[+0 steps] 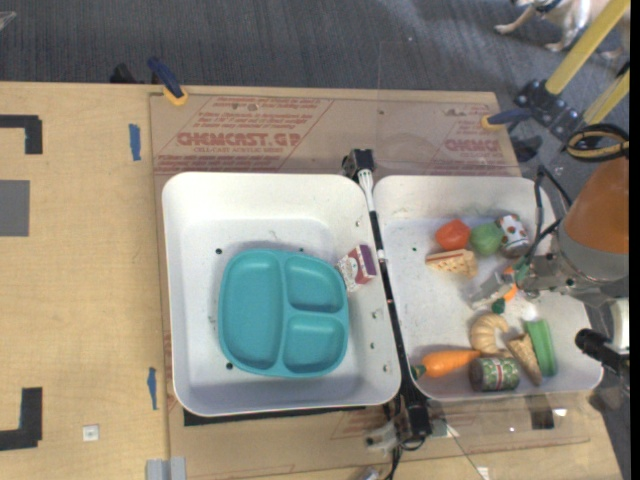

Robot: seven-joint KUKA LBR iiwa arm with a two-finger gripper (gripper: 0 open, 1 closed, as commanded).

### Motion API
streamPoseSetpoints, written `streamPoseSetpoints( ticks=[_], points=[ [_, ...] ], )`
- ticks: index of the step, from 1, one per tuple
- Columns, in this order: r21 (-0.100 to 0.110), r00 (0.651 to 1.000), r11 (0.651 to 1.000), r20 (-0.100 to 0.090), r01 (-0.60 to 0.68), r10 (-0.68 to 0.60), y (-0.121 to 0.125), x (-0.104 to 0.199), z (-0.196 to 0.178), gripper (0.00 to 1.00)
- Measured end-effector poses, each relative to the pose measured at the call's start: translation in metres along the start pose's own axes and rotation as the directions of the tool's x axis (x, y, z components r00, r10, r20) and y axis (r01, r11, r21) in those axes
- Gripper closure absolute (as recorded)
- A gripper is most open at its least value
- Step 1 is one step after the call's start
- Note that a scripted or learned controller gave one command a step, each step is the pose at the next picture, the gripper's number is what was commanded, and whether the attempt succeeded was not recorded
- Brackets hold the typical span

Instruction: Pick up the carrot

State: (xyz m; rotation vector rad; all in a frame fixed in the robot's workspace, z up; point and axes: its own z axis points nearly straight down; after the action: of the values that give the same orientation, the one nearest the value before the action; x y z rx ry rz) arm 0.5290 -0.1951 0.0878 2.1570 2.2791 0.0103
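The orange carrot [450, 362] with a green top lies flat near the front left corner of the right bin [410, 218], its tip pointing right toward a green can [495, 373]. My gripper [505, 290] hangs over the middle right of that bin, above and to the right of the carrot, and well apart from it. The arm's orange band [605, 213] sits behind it at the right edge. Nothing shows that the gripper holds anything.
A red tomato [452, 234], green lime [487, 238], small can [514, 230] and sandwich slice [452, 261] sit at the back of the right bin. A croissant [488, 330], cone [522, 355] and cucumber [541, 345] crowd the carrot's right. The left bin holds a teal divided plate [283, 311] and a packet [358, 265].
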Motion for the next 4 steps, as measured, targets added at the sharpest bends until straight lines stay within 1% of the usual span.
streamPoseSetpoints(
  ticks=[1, 2, 3, 4],
  points=[
    [0.003, 1.0, 1.0, 0.0, 0.025, -0.025, -0.012, 0.065, -0.062, 1.0],
    [0.002, 1.0, 1.0, 0.0, -0.031, 0.031, 0.028, 0.148, -0.128, 1.0],
    [0.002, 0.987, 0.987, 0.006, 0.163, -0.163, 0.024, 0.09, -0.235, 1.0],
    [0.007, 0.986, 0.986, 0.003, 0.166, -0.166, 0.023, 0.092, -0.232, 0.0]
  ],
)
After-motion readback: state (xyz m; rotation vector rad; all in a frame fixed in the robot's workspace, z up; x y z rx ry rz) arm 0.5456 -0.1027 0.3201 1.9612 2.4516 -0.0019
